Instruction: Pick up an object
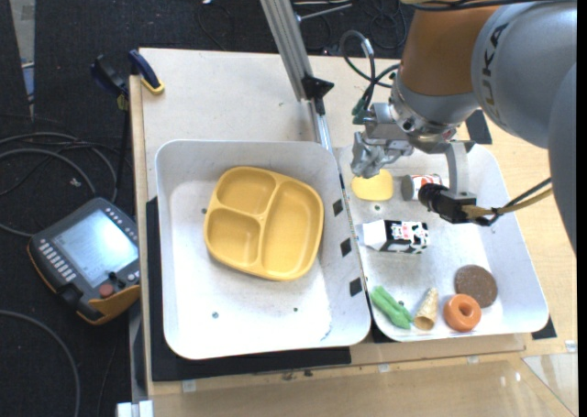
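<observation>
Pale tan bench under two white bins: left bin, faintly grey-speckled, with a mustard-yellow divided plate; right bin, plain white. Near the right bin's back edge, a pale yellow rounded piece and a small red-and-white item. At its middle, a white carton patterned with black cow patches. Along its front edge, a bright green pod, a beige cone, an orange ring doughnut and a dark brown round cookie. Grey arm with an orange band; grey metal pincer.
</observation>
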`<state>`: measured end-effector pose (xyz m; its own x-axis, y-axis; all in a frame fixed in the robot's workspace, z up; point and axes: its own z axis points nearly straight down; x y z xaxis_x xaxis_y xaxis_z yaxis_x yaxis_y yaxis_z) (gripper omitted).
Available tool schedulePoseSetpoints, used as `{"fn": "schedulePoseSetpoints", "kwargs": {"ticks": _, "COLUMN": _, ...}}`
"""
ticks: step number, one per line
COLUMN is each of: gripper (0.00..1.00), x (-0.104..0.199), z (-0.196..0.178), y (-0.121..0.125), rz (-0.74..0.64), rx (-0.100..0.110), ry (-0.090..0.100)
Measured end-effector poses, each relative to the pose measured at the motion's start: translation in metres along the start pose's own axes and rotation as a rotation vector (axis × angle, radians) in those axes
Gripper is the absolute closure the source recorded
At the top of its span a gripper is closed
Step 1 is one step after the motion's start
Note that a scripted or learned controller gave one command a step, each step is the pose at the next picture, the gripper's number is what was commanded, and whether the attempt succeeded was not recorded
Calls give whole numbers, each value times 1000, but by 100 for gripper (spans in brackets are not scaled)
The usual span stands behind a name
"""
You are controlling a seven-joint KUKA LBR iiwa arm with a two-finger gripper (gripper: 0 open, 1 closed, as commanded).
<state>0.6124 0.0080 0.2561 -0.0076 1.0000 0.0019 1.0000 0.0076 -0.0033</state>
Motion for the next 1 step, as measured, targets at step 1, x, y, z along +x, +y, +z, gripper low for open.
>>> {"fn": "schedulePoseSetpoints", "kwargs": {"ticks": 1, "gripper": 100, "x": 55, "z": 19, "y": -12, "rz": -1, "rx": 0, "ry": -1}}
